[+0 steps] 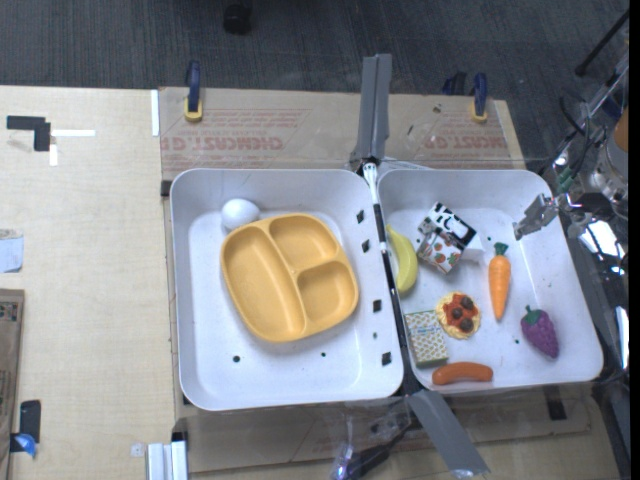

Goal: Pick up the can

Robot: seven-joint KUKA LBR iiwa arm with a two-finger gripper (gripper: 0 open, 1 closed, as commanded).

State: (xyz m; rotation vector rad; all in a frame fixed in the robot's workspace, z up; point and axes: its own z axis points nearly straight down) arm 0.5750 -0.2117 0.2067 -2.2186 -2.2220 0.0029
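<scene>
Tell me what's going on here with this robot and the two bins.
A robot arm reaches in from the right, its hand poised over the right bin's upper right corner, touching nothing. That bin holds a crumpled can, a banana, a carrot, a small pizza, a sponge, a sausage and purple grapes. The left bin holds a yellow divided plate and a white egg. The can lies ungrasped.

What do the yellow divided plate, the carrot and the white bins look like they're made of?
Yellow divided plate: likely molded plastic, matte, with a uniform color and rounded compartment walls. Carrot: probably toy plastic or rubber, smooth, flat orange with a green top. White bins: seemingly thin plastic, slightly glossy, with soft rounded rims.
</scene>
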